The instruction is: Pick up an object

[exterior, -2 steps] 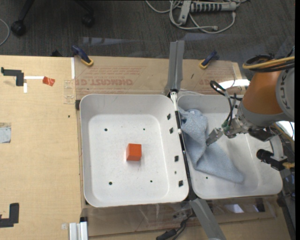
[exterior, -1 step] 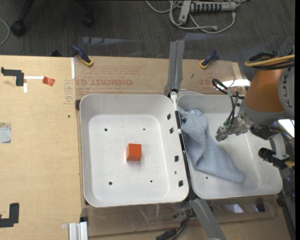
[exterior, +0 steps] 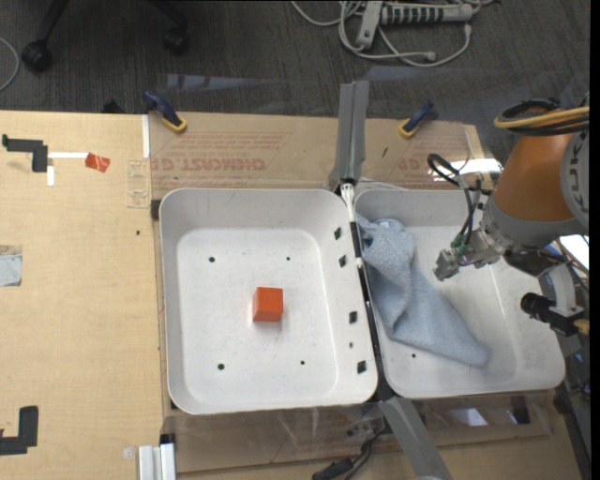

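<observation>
Dark grey carpet runs across the top of the view, with a white power strip (exterior: 427, 13) and loose cables lying on it. Below that, a light wooden surface (exterior: 70, 281) carries two shallow white bins side by side, backed by a sheet of brown cardboard (exterior: 253, 150) held down by two clamps with orange tips, one at the left (exterior: 165, 112) and one at the right (exterior: 416, 119).

Near the middle of the left bin (exterior: 187, 281), a little toward its front, sits an orange-red cube (exterior: 268, 305). It rests flat on the bin floor, well apart from every wall and from the arm.

A crumpled blue-grey cloth (exterior: 412, 300) lies in the right bin (exterior: 525, 366). It is bunched against the wall shared with the left bin and spreads out toward the bin's front and centre.

From the right, the grey arm with its orange band (exterior: 534, 173) reaches in over the right bin. Its gripper (exterior: 446, 267) hangs above the bin floor just beside the right edge of the cloth, pointing down and to the left. From this angle it cannot be made out how the jaws stand or whether they touch the cloth, and nothing is seen between them.

On the far left of the surface lie a small red object (exterior: 97, 162) beside a white strip, and black bracket-like marks.
</observation>
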Robot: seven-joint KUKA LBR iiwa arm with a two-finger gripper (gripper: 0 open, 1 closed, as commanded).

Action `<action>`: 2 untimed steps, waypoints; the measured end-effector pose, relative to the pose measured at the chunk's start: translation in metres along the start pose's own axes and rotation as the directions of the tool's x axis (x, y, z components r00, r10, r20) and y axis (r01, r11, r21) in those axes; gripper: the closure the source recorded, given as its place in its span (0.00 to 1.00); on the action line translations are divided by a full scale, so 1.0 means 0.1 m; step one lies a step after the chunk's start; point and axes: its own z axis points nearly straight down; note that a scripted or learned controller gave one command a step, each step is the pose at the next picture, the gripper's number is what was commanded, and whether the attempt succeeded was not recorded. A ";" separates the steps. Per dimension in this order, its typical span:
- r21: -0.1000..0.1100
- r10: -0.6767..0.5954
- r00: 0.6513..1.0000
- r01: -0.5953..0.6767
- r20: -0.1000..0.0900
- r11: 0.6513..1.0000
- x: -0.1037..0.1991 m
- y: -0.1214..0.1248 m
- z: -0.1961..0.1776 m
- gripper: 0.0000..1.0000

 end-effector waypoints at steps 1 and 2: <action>0.001 -0.163 0.987 0.163 0.000 0.987 -0.31 0.17 -0.27 1.00; -0.001 -0.577 0.817 0.577 0.002 0.817 -0.59 0.50 -0.62 1.00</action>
